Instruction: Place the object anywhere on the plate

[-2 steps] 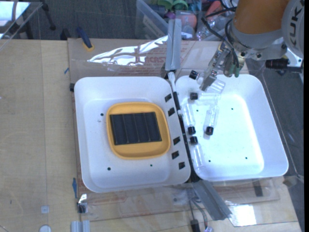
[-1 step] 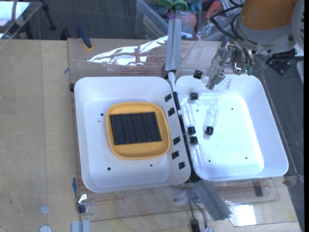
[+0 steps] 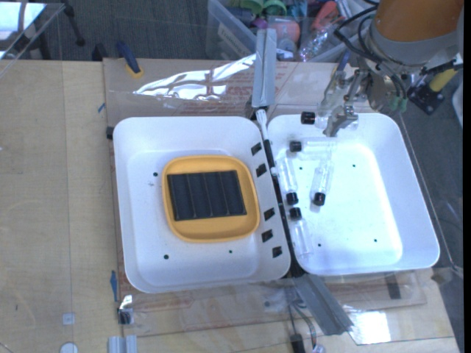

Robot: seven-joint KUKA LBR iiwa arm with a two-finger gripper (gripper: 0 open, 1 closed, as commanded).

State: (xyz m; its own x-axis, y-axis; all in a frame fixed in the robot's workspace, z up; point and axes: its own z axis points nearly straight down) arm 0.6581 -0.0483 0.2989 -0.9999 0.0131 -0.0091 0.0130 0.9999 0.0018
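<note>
A yellow plate with a dark ribbed centre lies in the left white bin. Several clear plastic tubes with black caps lie in the left half of the right bin: one tube near the middle, another beside the divider, and a third lower down along the divider. A further tube lies crosswise near the back. My gripper hangs over the back edge of the right bin, just above and behind the crosswise tube. I see nothing held in it.
A metal divider rail with black clips runs between the two bins. Behind the bench stands a clear tub of colourful objects. Crinkled foil lies behind the left bin. The grey arm with its orange band enters at the top right.
</note>
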